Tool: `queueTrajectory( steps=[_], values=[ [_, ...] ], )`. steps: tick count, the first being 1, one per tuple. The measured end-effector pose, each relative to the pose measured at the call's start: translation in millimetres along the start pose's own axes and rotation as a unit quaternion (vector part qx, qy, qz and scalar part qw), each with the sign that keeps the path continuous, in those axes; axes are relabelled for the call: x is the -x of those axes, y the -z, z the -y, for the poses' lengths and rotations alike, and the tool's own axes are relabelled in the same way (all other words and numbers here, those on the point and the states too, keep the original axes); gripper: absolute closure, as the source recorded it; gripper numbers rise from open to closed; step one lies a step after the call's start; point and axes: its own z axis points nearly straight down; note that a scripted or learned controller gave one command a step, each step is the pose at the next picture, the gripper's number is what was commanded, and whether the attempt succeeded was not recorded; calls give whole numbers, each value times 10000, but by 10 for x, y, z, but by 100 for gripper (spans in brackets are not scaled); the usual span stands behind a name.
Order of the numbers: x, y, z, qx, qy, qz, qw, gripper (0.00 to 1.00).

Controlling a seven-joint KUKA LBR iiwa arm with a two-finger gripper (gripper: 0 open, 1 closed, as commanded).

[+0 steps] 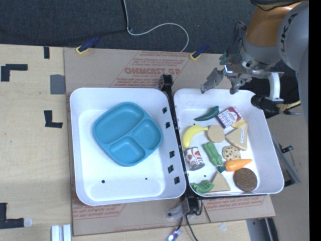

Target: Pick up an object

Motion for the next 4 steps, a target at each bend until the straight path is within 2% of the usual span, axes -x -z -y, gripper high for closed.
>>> queueTrajectory(
  steps=[1, 2, 3, 4],
  values=[
    [-564, -401, 525, -41, 15, -17, 10000, 0],
    [-1214, -174, 1012, -13, 32, -22, 10000, 0],
    [-1172, -89, 998, -15, 9, -6, 10000, 100],
    [-1180, 1090, 1386, 52, 6, -11, 10000, 100]
  ],
)
